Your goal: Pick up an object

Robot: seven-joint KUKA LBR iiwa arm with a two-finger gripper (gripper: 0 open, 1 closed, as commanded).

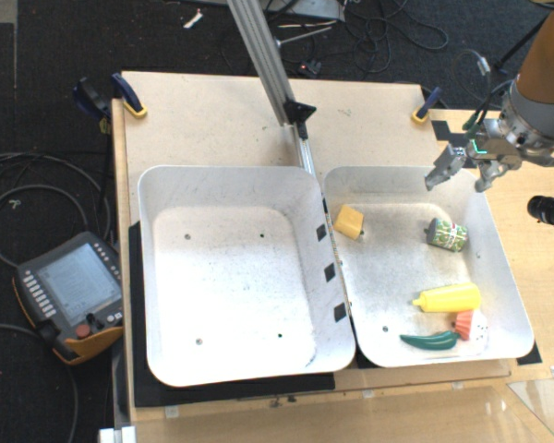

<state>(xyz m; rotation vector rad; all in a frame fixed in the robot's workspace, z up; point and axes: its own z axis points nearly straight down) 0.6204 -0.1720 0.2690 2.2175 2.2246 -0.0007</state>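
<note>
- Left shallow white plastic bin (166, 192): nothing was seen resting in it.
- Right shallow white plastic bin (379, 178): a yellow foam block (349, 221), a green netted bundle (447, 234), a yellow squeeze bottle (446, 296), a small red-and-white piece (466, 325) and a green toy pepper (431, 341) were seen lying loose, none lifted.
- Two-finger gripper (462, 176): shown spread and empty above the bin's far right corner; the pick was judged not yet begun.

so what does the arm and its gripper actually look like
The arm enters at the upper right, with an orange-brown band above a grey wrist section. Thin cables loop off its left side near the wrist. Below that sits the gripper, a grey metal piece with two slim, angular fingers and a small green light glowing on its body.
</note>
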